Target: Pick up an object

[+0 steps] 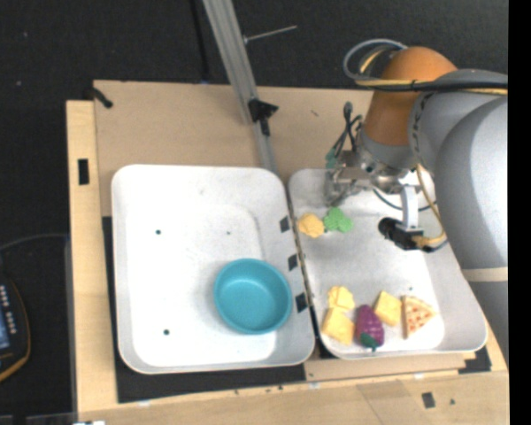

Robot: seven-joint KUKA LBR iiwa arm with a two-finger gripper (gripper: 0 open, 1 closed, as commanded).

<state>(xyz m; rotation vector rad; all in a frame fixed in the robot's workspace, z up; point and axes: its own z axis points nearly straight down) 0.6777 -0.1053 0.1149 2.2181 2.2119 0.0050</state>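
A tan counter (pixel 177 131) holds two white bins side by side. The left bin (pixel 186 202) has a blue bowl (pixel 250 295) in it, sitting upright near the bin's front right corner. The right bin (pixel 447 277) has small toy foods in it. The grey arm (pixel 465 166) comes in from the right, and its orange band sits above the wrist. The pincer (pixel 341 189) hangs over the back left part of the right bin. I cannot tell if the pincer is apart or together, and I cannot tell if it is holding anything. A green toy (pixel 339 220) lies just in front of the pincer, so close that I cannot tell if they touch. A yellow lump (pixel 311 227) lies right beside the green toy, on its left, close to the wall between the two bins. The other toys are in a row along the front of the right bin, well apart from the pincer. From left to right they are two yellow blocks (pixel 338 328), purple grapes (pixel 369 324), a yellow wedge (pixel 388 307) and a pizza slice (pixel 415 313). The grapes touch the yellow blocks. A thin metal pole (pixel 234 60) slants across the back of the counter.
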